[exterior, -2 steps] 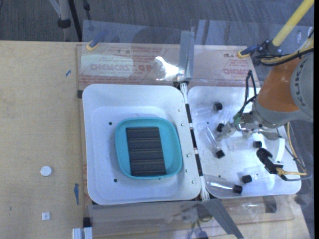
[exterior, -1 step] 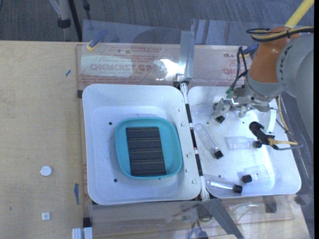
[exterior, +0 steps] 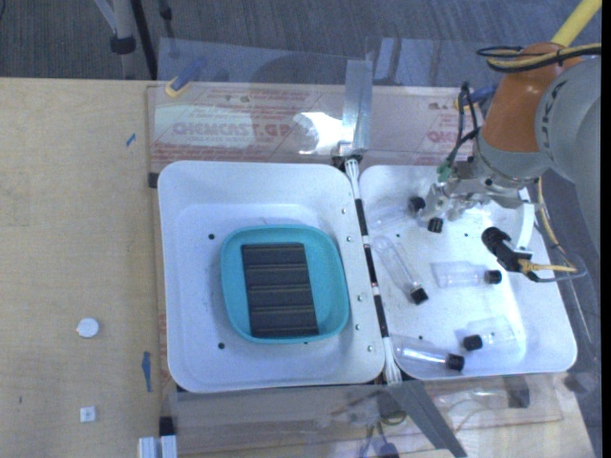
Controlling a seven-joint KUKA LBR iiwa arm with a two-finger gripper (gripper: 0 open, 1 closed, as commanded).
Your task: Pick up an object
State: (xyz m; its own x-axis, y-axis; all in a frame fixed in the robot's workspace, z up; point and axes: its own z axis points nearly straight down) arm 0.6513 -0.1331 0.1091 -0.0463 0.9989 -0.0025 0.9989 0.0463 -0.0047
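End effector [exterior: 449, 201]: low over the right bin's [exterior: 544, 346] 12 o'clock end; finger state cannot be told.
Objects: clear vials with black caps [exterior: 401, 273] scattered across that bin.
Left bin [exterior: 191, 351]: teal tray [exterior: 284, 281] holding a dark ribbed block.
Desk [exterior: 67, 218]: pale wood, grey carpet at 12 o'clock.

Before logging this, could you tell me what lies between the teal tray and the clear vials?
In the camera view, the bins' adjoining rims separate teal tray from clear vials.

The tan bench [exterior: 67, 208] bore two white bins: the left bin [exterior: 181, 284] and the right bin [exterior: 544, 342]. A small white disc [exterior: 88, 328] lay near its left edge.
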